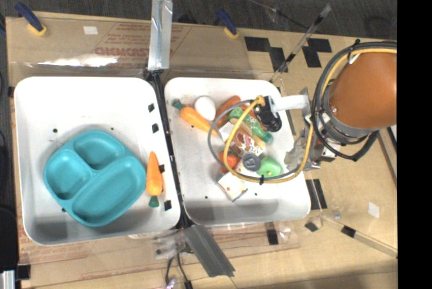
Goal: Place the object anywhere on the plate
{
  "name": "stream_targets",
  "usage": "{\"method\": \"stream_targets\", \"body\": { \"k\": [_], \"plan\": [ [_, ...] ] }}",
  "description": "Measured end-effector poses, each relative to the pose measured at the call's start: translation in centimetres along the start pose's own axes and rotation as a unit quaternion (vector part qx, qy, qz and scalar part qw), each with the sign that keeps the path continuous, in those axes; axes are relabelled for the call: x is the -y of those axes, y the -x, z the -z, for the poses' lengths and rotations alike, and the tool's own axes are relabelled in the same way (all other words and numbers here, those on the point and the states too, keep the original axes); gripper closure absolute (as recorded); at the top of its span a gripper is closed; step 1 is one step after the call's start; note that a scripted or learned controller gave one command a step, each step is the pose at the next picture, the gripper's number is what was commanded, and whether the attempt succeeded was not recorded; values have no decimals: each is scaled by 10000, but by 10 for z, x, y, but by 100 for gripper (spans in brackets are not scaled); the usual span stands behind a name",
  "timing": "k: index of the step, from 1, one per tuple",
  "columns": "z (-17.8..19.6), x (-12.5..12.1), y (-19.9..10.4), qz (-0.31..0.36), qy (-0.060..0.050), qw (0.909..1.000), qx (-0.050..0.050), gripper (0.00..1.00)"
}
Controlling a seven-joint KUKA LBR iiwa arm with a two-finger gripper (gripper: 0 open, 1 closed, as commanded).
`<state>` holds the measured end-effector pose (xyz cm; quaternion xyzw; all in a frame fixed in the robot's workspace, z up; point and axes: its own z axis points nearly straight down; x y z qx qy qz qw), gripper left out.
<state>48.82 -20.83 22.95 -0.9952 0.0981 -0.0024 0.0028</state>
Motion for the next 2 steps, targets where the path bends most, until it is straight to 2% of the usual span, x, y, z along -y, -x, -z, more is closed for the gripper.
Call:
{"method": "stream_targets", "body": {
  "k": [1, 2],
  "plan": [
    [-13, 0, 2, 7, 2, 10000, 16, 100],
    [33, 0, -1, -22, 6, 10000, -1, 100]
  ]
}}
